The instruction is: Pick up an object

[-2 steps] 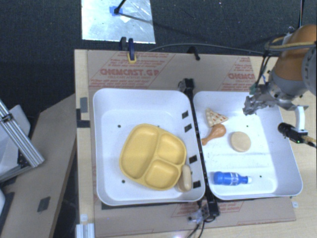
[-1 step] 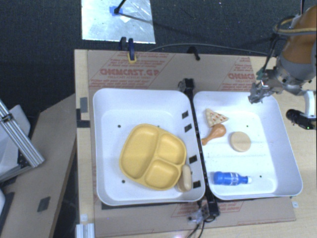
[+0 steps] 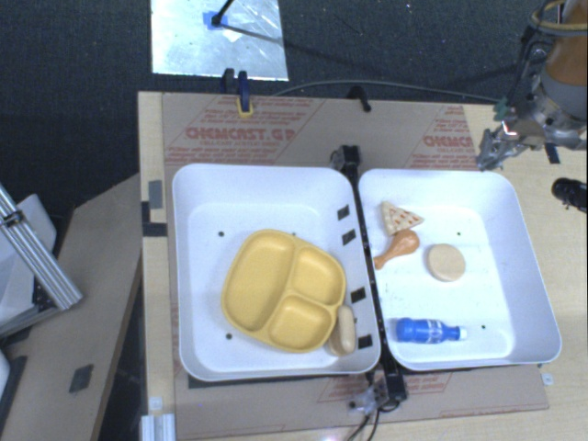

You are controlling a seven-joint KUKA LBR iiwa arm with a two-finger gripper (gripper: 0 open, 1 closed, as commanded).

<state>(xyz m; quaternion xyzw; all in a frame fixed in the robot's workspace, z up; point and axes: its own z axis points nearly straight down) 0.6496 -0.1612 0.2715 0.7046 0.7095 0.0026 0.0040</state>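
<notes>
Trouble could come from crowding: in the right bin [image 3: 528,246] a pizza slice [image 3: 401,217] touches a drumstick [image 3: 397,246], so a descent there may nudge both; the blue bottle [image 3: 426,331] could roll, and the flat tan disc [image 3: 446,263] offers little to pinch. Above the worktop [image 3: 276,122], the end effector [image 3: 491,145] hovers past the bin's far corner; whether it is apart or together, I cannot tell. A bread roll [image 3: 344,331] sits half-tucked beside the yellow tray [image 3: 285,288].

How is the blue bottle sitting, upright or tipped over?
Tipped over. The bottle lies on its side on the floor of the right bin, its white cap pointing to the view's right.
</notes>
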